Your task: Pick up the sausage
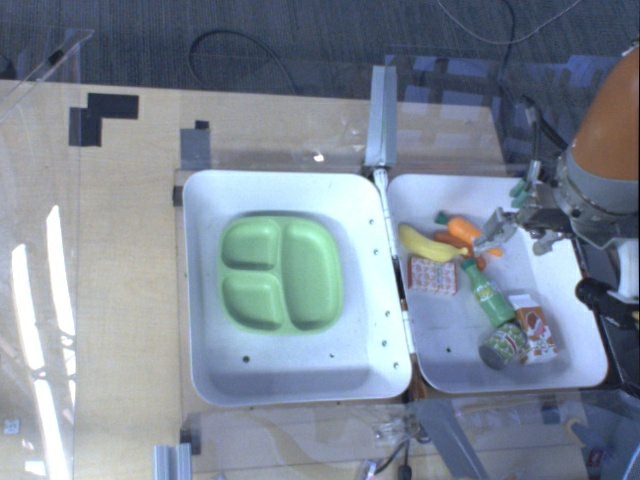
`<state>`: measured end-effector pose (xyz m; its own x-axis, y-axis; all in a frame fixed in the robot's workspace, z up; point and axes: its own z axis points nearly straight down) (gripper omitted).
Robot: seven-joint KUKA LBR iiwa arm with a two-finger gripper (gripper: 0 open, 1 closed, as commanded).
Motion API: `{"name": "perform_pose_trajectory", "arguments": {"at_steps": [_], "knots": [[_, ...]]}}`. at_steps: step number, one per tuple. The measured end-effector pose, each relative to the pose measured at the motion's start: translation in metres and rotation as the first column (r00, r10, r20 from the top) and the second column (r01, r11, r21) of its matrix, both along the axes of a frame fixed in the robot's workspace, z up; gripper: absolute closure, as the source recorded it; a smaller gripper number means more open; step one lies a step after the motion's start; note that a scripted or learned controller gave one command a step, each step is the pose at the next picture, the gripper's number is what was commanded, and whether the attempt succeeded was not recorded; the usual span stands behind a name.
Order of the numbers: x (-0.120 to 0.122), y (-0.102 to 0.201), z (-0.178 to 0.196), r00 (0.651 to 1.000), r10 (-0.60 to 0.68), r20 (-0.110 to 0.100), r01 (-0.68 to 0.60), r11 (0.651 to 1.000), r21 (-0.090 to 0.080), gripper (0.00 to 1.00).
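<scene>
The small reddish-brown sausage (452,243) lies in the right-hand shallow white bin (440,368), in its upper middle part. It is slanted and pressed between the curved yellow banana (425,243) on its left and the orange carrot (462,230) just above it; much of its length is hard to make out. Its lower end reaches toward the cap of the green plastic bottle (490,300).

The two-finger gripper (497,230) hangs just right of the carrot and the sausage, near their ends. Whether it touches either cannot be told, nor whether it stands wide or narrow; nothing is visibly held. The grey arm with its orange band (610,133) reaches in from the right edge.

Below the banana sits a small red-and-white printed box (432,276). Lower right, the bottle slants down to a round green-labelled can (503,346), with a small orange-and-white carton (536,334) touching it.

The left-hand white bin (200,368) holds a light green divided plastic tray (282,273), on a pale wooden bench (100,268).
</scene>
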<state>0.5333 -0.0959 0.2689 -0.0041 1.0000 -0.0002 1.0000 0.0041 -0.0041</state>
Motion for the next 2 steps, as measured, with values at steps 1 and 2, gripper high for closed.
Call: {"name": "perform_pose_trajectory", "arguments": {"at_steps": [1,2], "knots": [[0.096,-0.008,-0.156,0.977,-0.211,0.0,0.211,0.977,0.001,0.0],[0.085,-0.019,-0.182,0.966,-0.259,0.009,0.259,0.966,0.003,0.0]]}}
